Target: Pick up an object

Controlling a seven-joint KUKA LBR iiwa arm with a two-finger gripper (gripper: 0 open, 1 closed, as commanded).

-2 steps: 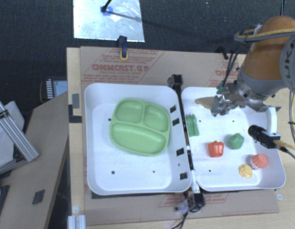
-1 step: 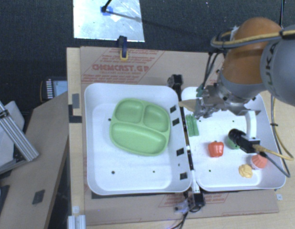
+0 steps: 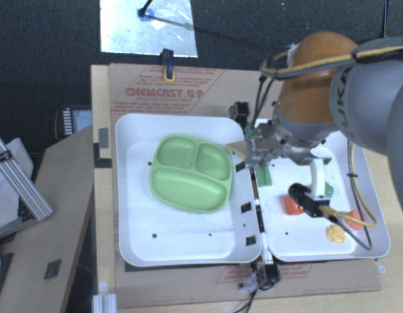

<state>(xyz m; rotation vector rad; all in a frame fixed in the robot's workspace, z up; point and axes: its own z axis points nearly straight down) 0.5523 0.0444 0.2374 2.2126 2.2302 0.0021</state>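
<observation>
Evidently the gripper (image 3: 261, 156) was poised low over the right bin's (image 3: 368, 243) left edge, above a green object (image 3: 263, 176); its state could not be told. A centred, vertical descent was judged best.

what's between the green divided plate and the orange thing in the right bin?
In the camera view: the bins' shared divider with black clips, then bare bin floor, lies between the green plate and the orange object.

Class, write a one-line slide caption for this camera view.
KUKA arm hangs over the right bin, which holds small objects, while a green divided plate lies in the left bin.
</observation>
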